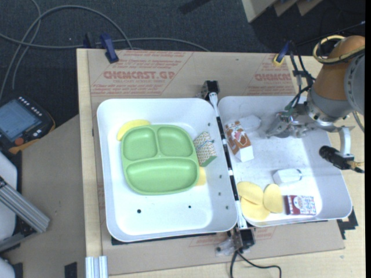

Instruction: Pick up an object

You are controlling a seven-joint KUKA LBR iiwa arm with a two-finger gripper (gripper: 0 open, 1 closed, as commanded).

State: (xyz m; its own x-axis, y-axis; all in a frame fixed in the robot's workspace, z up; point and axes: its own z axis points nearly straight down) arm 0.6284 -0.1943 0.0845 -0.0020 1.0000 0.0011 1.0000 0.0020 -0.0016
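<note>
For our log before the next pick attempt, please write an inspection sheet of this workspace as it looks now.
Surface: bench bearing a left bin and a right bin, side by side.
Job's things: right bin holds a brown-and-white carton, a white packet, yellow discs and a dark red box.
Clutter: left bin holds a green divided plate, yellow pieces at its edges, and a patterned packet.
Grippers: gripper low over the right bin's far side; state of jaws unclear.
Cables: grey loops on the floor; black cables by the arm.
Surroundings: handheld pendant at left; blue clamps on the bench's far edge.
</note>
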